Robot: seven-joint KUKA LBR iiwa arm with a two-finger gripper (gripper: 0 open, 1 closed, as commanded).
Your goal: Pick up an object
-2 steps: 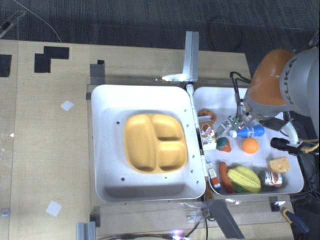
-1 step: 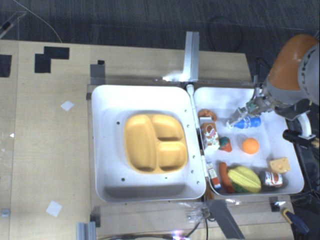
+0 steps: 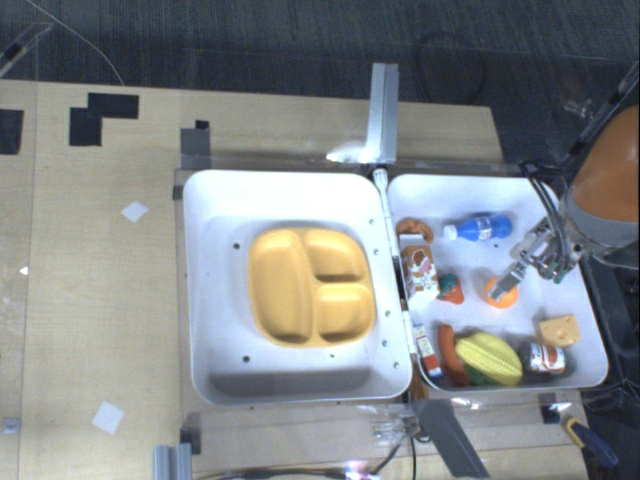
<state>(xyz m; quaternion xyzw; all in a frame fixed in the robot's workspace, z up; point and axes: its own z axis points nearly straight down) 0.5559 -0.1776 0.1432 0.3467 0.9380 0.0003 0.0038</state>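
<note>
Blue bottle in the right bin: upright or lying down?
Lying down. The blue bottle rests on its side on the right bin floor, white cap pointing left.

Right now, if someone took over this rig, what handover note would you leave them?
Claw: low in the right bin, just above the orange piece; nothing visibly held, finger state unclear.
Right bin also holds the blue bottle, yellow corn, cheese wedge, small can and other toy foods along its left wall.
Left bin: yellow divided tray.
Done: nothing lifted.
Left: grip one object, probably the orange piece, and raise it.
</note>
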